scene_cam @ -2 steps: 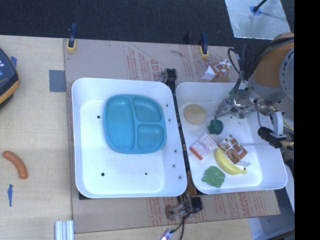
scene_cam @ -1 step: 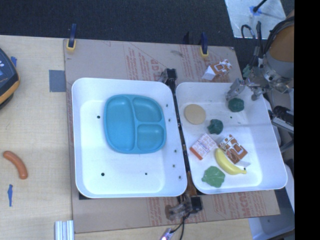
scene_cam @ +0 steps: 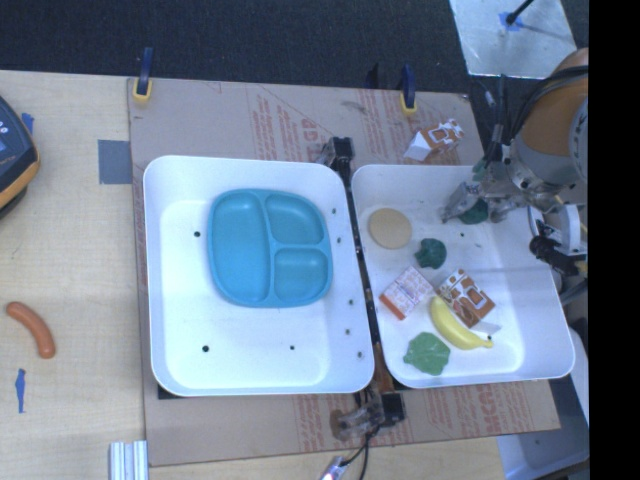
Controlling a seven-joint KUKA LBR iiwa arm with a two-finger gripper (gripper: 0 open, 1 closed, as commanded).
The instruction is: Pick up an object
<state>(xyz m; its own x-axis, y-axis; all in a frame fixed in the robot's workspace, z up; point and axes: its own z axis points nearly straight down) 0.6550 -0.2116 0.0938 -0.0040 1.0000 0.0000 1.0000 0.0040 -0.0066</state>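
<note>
My gripper (scene_cam: 478,206) is low over the far right corner of the right bin (scene_cam: 545,358), and it stands open. A small dark green thing (scene_cam: 474,212) lies in the gap beneath it; I cannot tell whether the gripper touches it. Elsewhere in this bin lie a tan round disc (scene_cam: 388,228), a dark green lump (scene_cam: 431,253), an orange-and-white packet (scene_cam: 407,292), a brown-and-white packet (scene_cam: 467,296), a yellow banana (scene_cam: 458,326) and a light green leaf (scene_cam: 428,353).
The left bin (scene_cam: 180,368) holds a blue divided plate (scene_cam: 270,246). A small packet (scene_cam: 435,140) lies on the cardboard behind the right bin. A sausage (scene_cam: 32,328) rests on the bench at far left, near a black-and-yellow device (scene_cam: 10,158).
</note>
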